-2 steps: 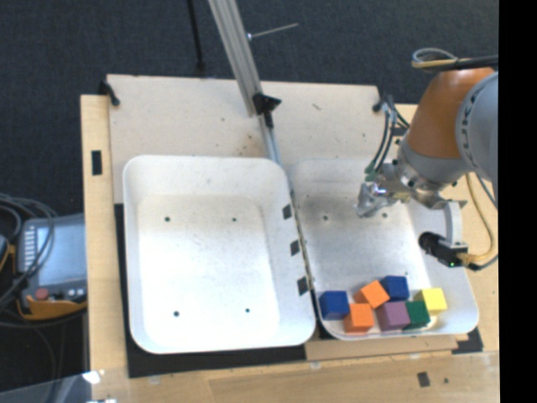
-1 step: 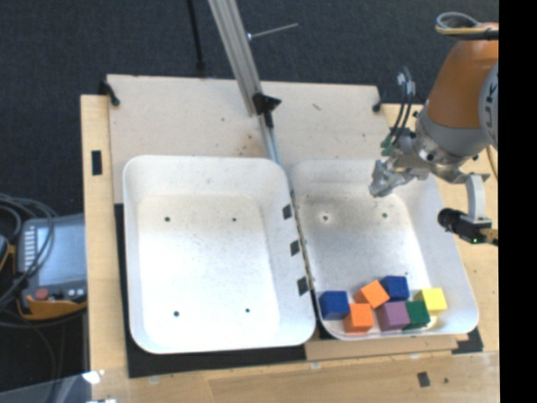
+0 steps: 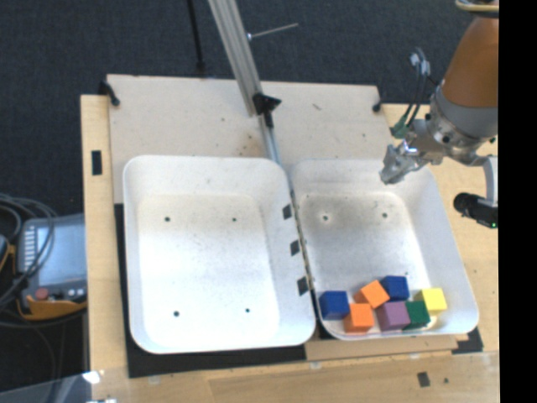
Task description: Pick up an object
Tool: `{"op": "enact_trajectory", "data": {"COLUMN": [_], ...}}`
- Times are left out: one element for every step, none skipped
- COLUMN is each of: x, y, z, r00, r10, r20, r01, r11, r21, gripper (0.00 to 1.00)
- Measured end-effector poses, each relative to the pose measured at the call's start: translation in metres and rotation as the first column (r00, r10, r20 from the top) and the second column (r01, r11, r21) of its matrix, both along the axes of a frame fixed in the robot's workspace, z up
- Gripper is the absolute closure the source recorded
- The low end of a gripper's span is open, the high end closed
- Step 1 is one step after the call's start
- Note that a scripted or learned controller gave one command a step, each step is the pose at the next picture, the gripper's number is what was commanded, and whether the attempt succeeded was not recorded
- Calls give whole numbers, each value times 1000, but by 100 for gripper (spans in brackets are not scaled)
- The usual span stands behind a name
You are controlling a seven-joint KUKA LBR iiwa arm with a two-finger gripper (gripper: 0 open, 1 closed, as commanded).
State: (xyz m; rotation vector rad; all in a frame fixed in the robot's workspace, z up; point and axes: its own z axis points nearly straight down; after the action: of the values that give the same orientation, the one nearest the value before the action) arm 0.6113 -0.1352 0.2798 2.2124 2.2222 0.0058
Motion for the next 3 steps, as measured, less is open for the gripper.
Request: {"op": "enact_trajectory", "data": {"x": [13,17,23], "y": [59,113,162], "z": [-8,-7,-29], "r00": [1000,1000,1000], "r10": [2,2,1], "r20": [-5,-4,-9], "r01": [-2,-2,-1], "r11": [1000,1000,1000], "r21": [1,1,2], "gripper": [100,100,100]}}
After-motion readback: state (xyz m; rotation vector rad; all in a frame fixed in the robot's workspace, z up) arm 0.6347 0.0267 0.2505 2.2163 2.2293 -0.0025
